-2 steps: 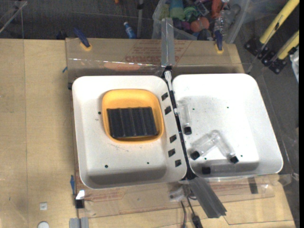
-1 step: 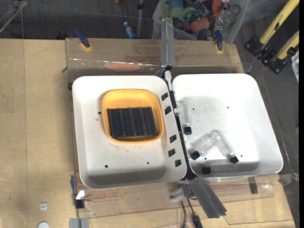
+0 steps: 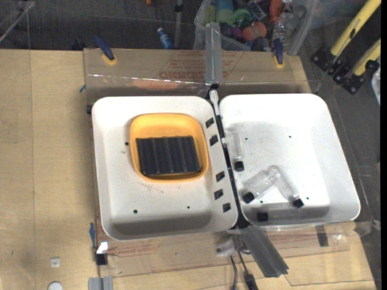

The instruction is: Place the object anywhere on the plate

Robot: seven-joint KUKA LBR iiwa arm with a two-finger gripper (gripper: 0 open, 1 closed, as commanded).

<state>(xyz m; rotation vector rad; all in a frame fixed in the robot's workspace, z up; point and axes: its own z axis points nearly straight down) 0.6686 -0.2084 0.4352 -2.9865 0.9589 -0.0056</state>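
Observation:
A yellow-orange plate with rounded corners lies in the middle of the left white bin. A black, ribbed, rectangular object lies flat on the plate and covers most of its lower half. It sits inside the plate's rim, and nothing touches it from above.
The right white bin holds clear plastic tubes with black caps: one by the divider and a crossed pair near the front. Black clips line the wall between the bins. A clear tub of toys stands behind the bench.

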